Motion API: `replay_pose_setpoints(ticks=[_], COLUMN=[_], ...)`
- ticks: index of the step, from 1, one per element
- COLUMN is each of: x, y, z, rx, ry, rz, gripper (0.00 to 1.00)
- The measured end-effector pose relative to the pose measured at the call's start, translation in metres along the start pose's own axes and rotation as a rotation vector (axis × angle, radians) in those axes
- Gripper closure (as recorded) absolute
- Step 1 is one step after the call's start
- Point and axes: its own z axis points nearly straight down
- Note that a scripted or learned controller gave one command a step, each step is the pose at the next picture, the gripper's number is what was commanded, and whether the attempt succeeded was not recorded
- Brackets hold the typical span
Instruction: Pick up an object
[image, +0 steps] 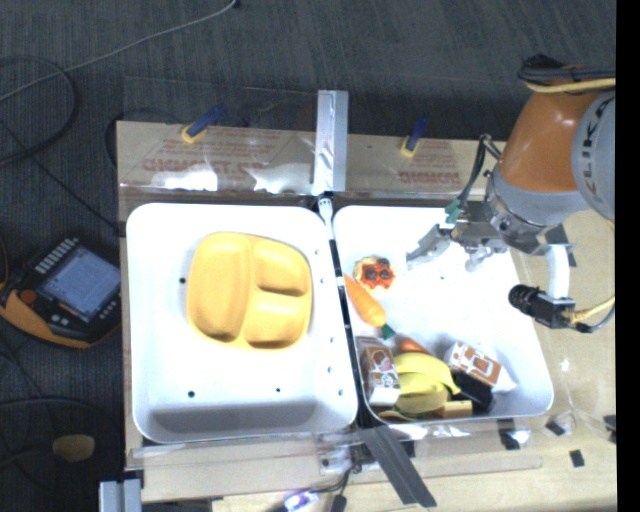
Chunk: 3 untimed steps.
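Observation:
My gripper (452, 252) hangs over the upper part of the right bin (520, 330), its two fingers spread apart with nothing between them. Left of it lies a small round orange-and-black item (375, 270). An orange carrot (366, 301) slants along the bin's left wall. At the front of that bin sit a yellow banana (422, 377), a brown patterned packet (380, 368) and a small red-brown box (474, 364).
The left bin (160, 400) holds a yellow divided plate (248, 289). A metal divider post (331, 140) stands between the bins at the back. A black handheld pendant (72, 285) lies on the floor to the left.

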Motion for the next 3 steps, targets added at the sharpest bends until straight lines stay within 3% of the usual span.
replay_pose_setpoints(ticks=[1,2,3], x=[0.012,0.010,0.010], y=[0.003,0.047,0.047], z=[0.123,0.136,0.127], rx=[0.000,-0.011,-0.011], ry=[0.000,-0.001,0.002], rz=[-0.114,-0.166,-0.165], gripper=[0.00,0.00,1.00])
